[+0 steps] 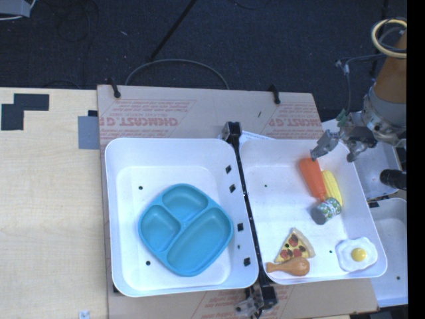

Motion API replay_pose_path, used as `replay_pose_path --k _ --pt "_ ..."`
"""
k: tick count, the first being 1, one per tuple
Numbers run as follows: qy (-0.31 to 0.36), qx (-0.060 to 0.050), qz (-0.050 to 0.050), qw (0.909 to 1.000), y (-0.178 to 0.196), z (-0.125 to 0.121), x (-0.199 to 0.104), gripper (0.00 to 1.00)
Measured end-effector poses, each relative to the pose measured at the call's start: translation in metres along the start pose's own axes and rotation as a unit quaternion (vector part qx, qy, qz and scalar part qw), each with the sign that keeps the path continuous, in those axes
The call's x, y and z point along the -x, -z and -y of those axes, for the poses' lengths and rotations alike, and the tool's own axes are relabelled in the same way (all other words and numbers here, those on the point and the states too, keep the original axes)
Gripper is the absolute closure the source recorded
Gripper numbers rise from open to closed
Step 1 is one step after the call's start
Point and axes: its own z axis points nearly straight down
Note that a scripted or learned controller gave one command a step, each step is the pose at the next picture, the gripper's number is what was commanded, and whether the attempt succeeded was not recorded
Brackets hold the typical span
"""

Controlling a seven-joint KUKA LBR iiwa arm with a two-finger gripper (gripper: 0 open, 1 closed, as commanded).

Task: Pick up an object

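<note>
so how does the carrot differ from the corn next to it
The carrot is plain orange and smooth, while the corn is yellow. The carrot looks longer and thicker and reaches further toward the bin's top edge; the corn lies on its right side and ends lower, near the small can. Both lie flat, side by side at the same slant, in the right bin.

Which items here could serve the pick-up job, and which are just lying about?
Candidates to pick, all in the right bin:
carrot
corn cob
small can
pizza slice
chicken drumstick
fried egg
The gripper hovers over that bin's far edge, open.

Lying about:
blue divided plate in the left bin
</note>
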Motion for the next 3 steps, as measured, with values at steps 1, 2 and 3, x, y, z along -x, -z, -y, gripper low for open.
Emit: replay_pose_path --k 1,2,3 --pt "0.001 0.006 0.001 1.0000 0.008 -0.002 0.000 0.00" --pt "0.001 0.004 0.001 1.0000 -0.035 -0.004 -0.002 0.00" --pt "0.001 0.003 0.000 1.0000 -0.094 0.002 -0.010 0.00"
